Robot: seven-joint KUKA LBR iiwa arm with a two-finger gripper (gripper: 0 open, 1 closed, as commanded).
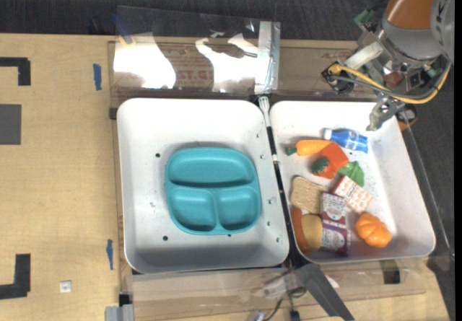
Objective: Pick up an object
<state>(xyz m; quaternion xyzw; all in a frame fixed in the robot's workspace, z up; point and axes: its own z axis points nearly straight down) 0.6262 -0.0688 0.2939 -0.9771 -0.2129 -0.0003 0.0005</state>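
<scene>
No writing can be read on anything here; the labels on the small packets are too blurred to make out. Two white bins sit side by side: the left bin (137, 132) holds one teal divided plate (213, 190) with three compartments, and the right bin (415, 197) holds a heap of toy food. Counted in that heap: one carrot (312, 146) near the far left, one blue-and-white bottle (346, 140) just beside it, one red pepper (330, 159), one green piece (354, 172), one cracker (306, 195), two small cartons, a red-and-white carton (354, 193) and a purple carton (335, 222), one tan bread roll (312, 229), and one small orange pumpkin (375, 230) at the near right. Most of these touch or overlap one another. The gripper (382, 114) hangs over the far right corner of the right bin, near the bottle but apart from it; nothing is seen between its fingers, and whether they are spread or closed cannot be told
</scene>
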